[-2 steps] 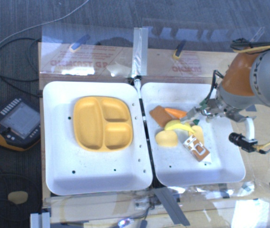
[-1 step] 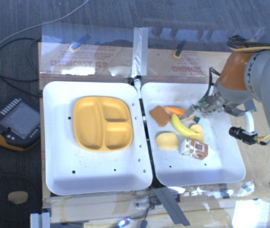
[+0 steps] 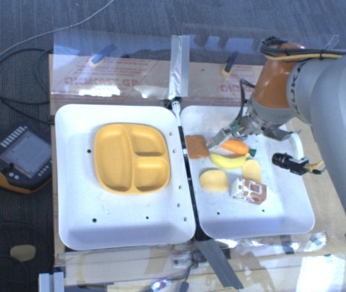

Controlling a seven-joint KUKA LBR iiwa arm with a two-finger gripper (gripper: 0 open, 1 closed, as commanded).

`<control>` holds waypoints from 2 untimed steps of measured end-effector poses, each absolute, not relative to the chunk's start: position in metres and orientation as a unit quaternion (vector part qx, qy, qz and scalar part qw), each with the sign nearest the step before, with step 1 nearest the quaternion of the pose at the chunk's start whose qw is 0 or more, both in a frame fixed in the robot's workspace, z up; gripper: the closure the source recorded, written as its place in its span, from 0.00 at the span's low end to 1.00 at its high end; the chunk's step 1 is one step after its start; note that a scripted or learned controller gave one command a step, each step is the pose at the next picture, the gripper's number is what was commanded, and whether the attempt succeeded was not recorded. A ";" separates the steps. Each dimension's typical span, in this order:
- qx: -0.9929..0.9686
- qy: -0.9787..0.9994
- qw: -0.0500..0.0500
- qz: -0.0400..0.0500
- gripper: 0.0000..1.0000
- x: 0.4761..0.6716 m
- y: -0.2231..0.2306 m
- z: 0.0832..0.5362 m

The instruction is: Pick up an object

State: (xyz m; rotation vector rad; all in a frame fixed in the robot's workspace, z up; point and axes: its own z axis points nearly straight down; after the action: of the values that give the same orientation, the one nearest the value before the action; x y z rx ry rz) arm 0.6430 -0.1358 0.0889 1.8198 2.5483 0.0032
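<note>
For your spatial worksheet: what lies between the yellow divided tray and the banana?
In the camera view, the bins' adjoining rims and a brown square piece lie between yellow tray and banana.

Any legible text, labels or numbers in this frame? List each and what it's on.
None fully readable.
Red print on the clear sheet behind the bins: mirrored and blurred.
Red-and-white carton in the right bin: markings too small.
Pendant screen: blurred.

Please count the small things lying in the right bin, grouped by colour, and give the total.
Yellow: 3 (banana, rounded piece, wedge)
Orange: 1 (carrot-like piece)
Brown: 1 (flat square)
Red and white: 1 (small carton)
Total: 6
</note>
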 end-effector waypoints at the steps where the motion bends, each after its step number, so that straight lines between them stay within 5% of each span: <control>1: 0.581 0.814 0.006 0.002 1.00 0.644 -0.135 0.101; 2: 0.485 0.875 0.001 -0.001 1.00 0.669 -0.132 0.091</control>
State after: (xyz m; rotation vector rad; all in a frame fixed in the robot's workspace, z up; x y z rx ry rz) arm 0.6690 -0.1325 0.0906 1.5223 2.7453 -0.0041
